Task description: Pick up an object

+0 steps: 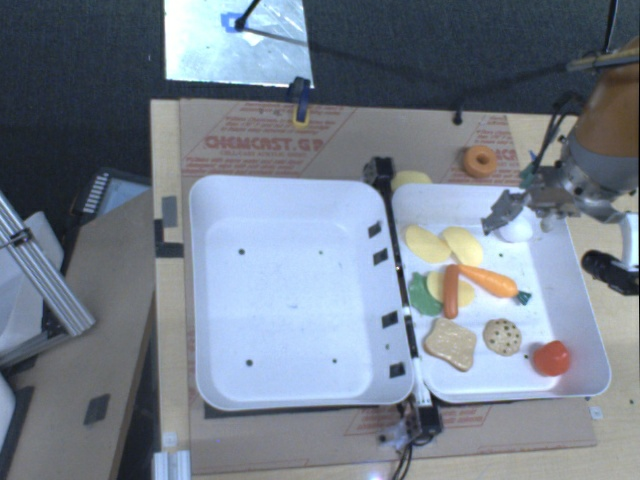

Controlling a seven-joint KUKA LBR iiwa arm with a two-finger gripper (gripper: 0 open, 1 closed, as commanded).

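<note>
i see my hand [520,211] low over the white egg [516,231] near the right bin's [590,298] far edge, can't tell its grip, nothing lifted yet.

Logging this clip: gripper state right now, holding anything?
Gripper: over the right bin's far end, by a white object; open or shut cannot be told.

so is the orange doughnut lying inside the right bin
No, the small orange ring doughnut lies on the cardboard bench top beyond the far rim of the shallow white right bin.
</note>
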